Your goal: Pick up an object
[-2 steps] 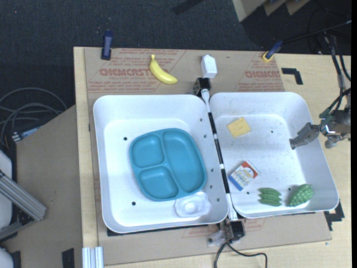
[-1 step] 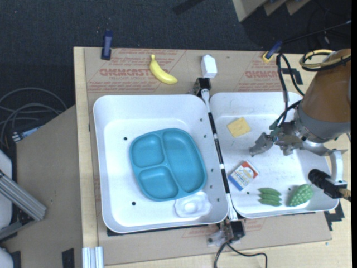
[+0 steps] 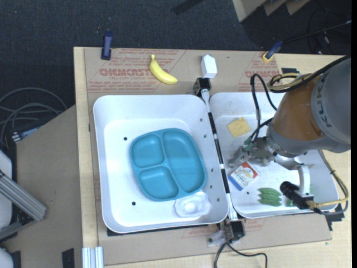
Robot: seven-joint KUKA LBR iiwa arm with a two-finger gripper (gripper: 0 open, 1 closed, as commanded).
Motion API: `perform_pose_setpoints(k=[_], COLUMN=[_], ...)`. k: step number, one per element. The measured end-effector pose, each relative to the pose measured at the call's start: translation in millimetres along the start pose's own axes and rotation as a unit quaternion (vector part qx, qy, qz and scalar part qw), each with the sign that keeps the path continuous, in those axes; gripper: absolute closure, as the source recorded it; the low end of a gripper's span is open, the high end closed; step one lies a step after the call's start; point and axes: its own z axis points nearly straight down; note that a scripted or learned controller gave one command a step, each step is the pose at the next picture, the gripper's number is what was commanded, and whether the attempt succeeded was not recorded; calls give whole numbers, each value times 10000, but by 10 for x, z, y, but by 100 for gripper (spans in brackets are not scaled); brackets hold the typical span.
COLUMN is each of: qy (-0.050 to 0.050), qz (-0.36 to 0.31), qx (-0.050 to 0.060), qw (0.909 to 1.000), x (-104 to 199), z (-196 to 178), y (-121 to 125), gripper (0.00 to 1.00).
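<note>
You had the gripper [image 3: 244,155] low in the right bin [image 3: 329,175], jaw state I couldn't tell, right above the small red-and-white packet [image 3: 243,176] near the divider, so a close could've clipped its edge or the bin wall.

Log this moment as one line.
gripper: low in right bin | beside: snack packet | left bin: blue tray | grasp: unconfirmed
</note>
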Motion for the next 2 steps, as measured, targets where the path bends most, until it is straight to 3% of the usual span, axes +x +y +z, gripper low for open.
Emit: perform_pose_setpoints(k=[1, 2], qy=[-7, 5], qz=[4, -3], qx=[-8, 11], qw=[10000, 10000], x=[-228, -28], z=[-2, 1], y=[201, 58], gripper=[0, 0])
